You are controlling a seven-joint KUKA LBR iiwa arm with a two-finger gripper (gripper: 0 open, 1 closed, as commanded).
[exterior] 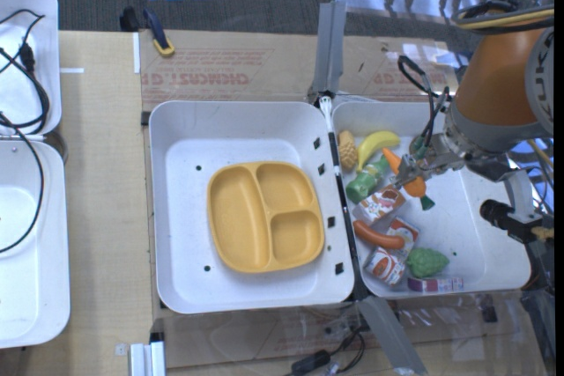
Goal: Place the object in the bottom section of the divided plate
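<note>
Camera view from above a wooden bench [97,189] shows two shallow white bins side by side. Sitting in the left bin [176,136] is a yellow divided plate [264,216] with three sections: one long section on the plate's left side and two smaller ones on its right, one above the other. All three sections look bare.

Crowded into the left half of the right bin [493,251] is a heap of toy food. At the top lie a small ear of corn [347,149] and a banana [379,143], just beside each other. Below them sits a green can-like item [361,186], then a red and white packet [379,205], a hot dog sausage [377,234], another red and white packet [384,265], a leafy green piece [427,261], and a small purple-labelled item [434,283] at the bin's lower edge.

Reaching in from the right, the grey arm with its orange band [498,75] hangs over the right bin. Its gripper [411,176] is low over the pile, beside an orange carrot [410,180] with a green tip. Whether the fingers are apart or closed, or hold the carrot, cannot be told from this angle, since the parts overlap.
</note>
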